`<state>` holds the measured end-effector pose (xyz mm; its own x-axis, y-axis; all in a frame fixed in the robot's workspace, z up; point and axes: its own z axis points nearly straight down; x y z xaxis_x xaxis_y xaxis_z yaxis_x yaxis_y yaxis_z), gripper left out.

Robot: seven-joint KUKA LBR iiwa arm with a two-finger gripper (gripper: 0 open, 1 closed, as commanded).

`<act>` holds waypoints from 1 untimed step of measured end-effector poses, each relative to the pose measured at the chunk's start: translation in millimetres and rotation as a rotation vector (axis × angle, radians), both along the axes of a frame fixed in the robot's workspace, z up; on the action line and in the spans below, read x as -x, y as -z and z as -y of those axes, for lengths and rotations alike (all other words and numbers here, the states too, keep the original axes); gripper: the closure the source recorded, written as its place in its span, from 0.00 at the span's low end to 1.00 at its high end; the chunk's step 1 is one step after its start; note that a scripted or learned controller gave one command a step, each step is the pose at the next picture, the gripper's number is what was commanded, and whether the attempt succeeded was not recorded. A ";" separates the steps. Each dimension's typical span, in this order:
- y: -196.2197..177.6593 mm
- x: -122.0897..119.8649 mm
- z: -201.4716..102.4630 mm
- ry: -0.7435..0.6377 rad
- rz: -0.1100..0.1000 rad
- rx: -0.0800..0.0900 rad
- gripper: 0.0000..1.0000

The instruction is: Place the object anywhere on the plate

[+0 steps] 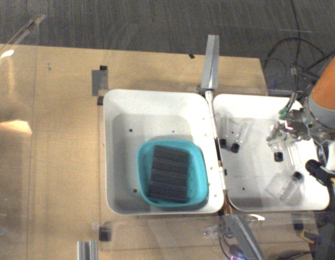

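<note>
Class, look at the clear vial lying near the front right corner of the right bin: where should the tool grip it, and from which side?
Grip the clear vial across its clear body, coming from above. It lies on its side, slanted, black cap up-right, so close across its narrow width, hedged since the glass is faint.

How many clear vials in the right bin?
4 visible. Two vials lie near the right bin's left wall, one mid-bin, and one toward the lower right. The arm may hide more at the right edge.
</note>
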<state>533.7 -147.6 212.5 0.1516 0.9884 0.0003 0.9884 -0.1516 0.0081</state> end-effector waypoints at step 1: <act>-14.2 -7.7 -119.5 -0.188 0.000 0.000 1.00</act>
<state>541.5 -28.1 226.7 -0.0363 0.9993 -0.0001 0.9993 0.0363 0.0079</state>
